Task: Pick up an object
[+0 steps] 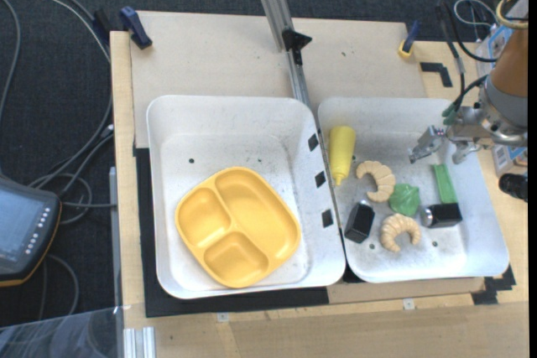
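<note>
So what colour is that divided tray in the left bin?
Yellow. The divided tray shows best in the camera view, lying in the left white bin.

camera: fixed overhead | slanted down | frames both bins [159, 130] on bench [210, 54]

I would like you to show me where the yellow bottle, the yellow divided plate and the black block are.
yellow bottle [341, 148], camera view, middle of its body.
yellow divided plate [237, 226], camera view, the ridge where its compartments meet.
black block [360, 222], camera view, centre of its top face.
</note>
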You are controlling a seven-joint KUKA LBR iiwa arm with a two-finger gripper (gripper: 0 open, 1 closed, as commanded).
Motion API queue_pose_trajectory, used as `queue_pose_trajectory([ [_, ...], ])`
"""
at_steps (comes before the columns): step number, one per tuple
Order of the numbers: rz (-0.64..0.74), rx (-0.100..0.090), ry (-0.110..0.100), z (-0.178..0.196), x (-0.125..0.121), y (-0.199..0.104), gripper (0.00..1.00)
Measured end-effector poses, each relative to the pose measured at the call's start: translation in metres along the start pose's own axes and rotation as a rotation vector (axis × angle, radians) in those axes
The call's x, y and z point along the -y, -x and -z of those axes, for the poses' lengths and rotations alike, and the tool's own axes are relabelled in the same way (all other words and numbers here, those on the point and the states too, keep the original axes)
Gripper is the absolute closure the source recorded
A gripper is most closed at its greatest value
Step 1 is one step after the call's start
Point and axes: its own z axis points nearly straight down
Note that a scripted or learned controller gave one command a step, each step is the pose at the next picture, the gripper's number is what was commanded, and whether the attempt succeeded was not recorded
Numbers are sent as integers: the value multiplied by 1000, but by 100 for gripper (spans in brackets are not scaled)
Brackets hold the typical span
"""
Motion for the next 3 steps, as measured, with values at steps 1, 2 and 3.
queue_pose_trajectory([
  [1, 1, -1, -1, -63, 3, -4, 0],
  [2, 0, 2, 11, -92, 0, -3, 0],
  [3, 1, 3, 17, -79, -1, -3, 100],
])
